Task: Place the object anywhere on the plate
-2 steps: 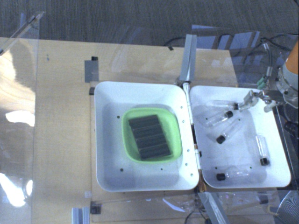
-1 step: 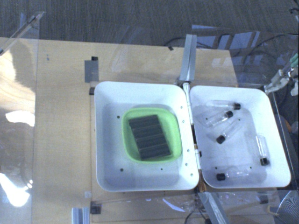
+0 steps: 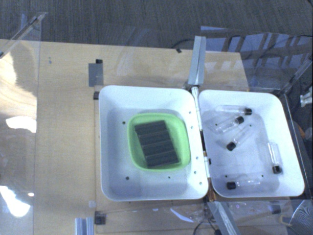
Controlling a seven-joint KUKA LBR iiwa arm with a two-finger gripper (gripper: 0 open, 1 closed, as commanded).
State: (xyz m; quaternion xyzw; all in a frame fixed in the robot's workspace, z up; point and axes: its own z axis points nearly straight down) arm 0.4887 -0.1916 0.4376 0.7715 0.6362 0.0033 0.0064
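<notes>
A green square plate (image 3: pixel 135 153) lies in the left white bin (image 3: pixel 110 146). A dark grey ribbed block (image 3: pixel 156 144) rests on the plate, tilted slightly. In the right white bin (image 3: pixel 288 146) lie several clear vials with black caps: one (image 3: pixel 234 112) near the back, one (image 3: pixel 238 140) in the middle, one (image 3: pixel 274 157) at the right, one (image 3: pixel 243 183) near the front.
The bins sit side by side on a pale wooden bench (image 3: pixel 54 131). A grey metal bar (image 3: pixel 197 62) stands behind the seam between them. A small dark bracket (image 3: pixel 95 74) sits behind the left bin.
</notes>
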